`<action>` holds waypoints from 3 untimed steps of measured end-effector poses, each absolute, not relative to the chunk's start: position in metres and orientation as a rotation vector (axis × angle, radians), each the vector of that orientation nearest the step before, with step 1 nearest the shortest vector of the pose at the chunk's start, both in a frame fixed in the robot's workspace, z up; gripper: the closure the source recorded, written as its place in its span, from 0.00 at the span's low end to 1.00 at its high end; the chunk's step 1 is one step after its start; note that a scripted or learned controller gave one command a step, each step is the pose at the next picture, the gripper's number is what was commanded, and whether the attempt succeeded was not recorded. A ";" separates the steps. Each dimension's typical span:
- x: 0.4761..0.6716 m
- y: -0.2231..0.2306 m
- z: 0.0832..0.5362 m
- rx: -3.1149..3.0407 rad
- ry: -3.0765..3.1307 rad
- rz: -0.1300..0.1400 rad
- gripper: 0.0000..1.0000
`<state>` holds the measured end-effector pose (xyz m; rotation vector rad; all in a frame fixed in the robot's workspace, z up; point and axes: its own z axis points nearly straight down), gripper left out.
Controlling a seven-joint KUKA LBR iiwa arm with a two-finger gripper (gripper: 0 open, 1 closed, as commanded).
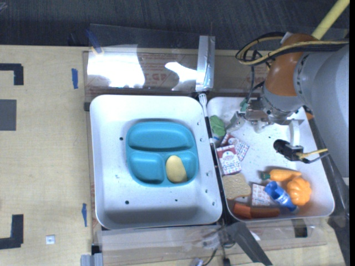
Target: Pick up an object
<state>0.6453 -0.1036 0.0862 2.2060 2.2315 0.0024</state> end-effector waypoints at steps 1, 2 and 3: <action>0.650 -0.130 0.086 2.353 2.078 0.002 0.00; 0.652 -0.129 0.099 2.344 2.079 0.007 1.00; 0.634 -0.179 0.151 2.288 2.142 0.004 1.00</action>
